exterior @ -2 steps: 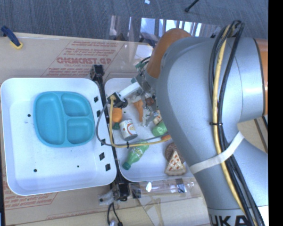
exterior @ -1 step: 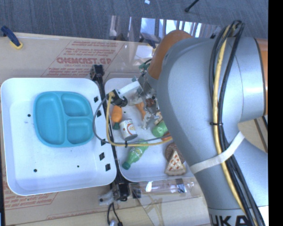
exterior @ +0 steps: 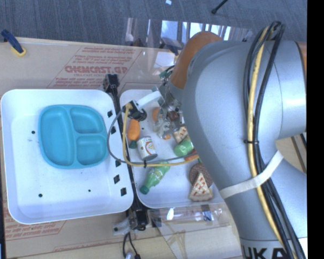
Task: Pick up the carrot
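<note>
The carrot (exterior: 133,129) is orange with a green stub at its near end. It lies in the right bin (exterior: 167,201), close to that bin's left wall. My gripper (exterior: 166,120) hangs low over the middle of the same bin, a short way to the right of the carrot and apart from it. The grey arm (exterior: 243,117) with its orange band (exterior: 197,50) hides the bin's right half. Nothing shows held at the gripper.
Around the gripper lie a small can (exterior: 146,146), a green bottle (exterior: 154,178), a green piece (exterior: 183,147), a pizza slice (exterior: 200,187) and a small orange piece (exterior: 156,113). The left bin (exterior: 21,188) holds a blue divided plate (exterior: 73,135). A yellow cable (exterior: 125,144) loops over the bins' divide.
</note>
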Motion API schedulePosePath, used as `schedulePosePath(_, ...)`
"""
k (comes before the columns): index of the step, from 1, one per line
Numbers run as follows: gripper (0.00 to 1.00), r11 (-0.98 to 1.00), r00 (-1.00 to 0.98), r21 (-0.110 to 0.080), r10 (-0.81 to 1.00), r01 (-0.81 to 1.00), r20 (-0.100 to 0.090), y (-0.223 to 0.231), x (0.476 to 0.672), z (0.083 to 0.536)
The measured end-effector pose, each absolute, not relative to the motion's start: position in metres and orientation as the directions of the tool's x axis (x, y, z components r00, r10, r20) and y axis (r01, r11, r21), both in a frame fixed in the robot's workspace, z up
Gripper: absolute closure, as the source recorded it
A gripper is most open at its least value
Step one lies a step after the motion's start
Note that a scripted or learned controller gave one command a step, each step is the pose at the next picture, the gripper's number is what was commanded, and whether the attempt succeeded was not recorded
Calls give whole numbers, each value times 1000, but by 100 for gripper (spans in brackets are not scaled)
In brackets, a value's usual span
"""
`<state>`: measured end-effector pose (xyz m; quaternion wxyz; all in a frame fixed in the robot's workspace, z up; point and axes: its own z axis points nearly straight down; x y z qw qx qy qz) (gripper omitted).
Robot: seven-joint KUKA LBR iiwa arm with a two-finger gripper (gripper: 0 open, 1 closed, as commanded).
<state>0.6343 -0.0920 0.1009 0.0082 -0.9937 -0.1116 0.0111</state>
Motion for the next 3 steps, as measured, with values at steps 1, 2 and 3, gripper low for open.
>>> schedulePosePath(1,100,-975,975,-7,220,220,4,12,611,196)
schedulePosePath(2,0,-977,977,-2,212,212,-5,6,608,192)
schedulePosePath(3,0,-974,974,-1,227,227,-7,-25,621,192)
